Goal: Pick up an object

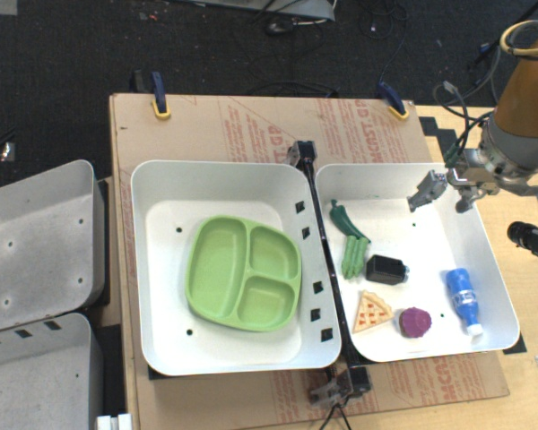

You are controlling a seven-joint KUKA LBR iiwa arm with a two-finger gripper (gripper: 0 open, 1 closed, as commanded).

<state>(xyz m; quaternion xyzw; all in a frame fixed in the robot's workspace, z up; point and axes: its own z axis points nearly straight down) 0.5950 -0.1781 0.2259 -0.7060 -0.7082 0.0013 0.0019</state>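
Observation:
The right bin [377, 195] holds a green bean-like toy [351, 240], a small black block [386, 270], a pizza slice toy [370, 313], a purple round toy [415, 322] and a blue bottle [463, 299]. My gripper [446, 191] hangs above the bin's far right corner, fingers spread open with nothing between them. It is well clear of all the objects, up and right of the black block.
The left bin [161, 195] holds a green divided plate [245, 274]. A black divider [321, 240] runs between the bins. Blue and yellow clamps [160, 97] hold the cardboard base at the back. Grey trays [36, 231] lie at far left.

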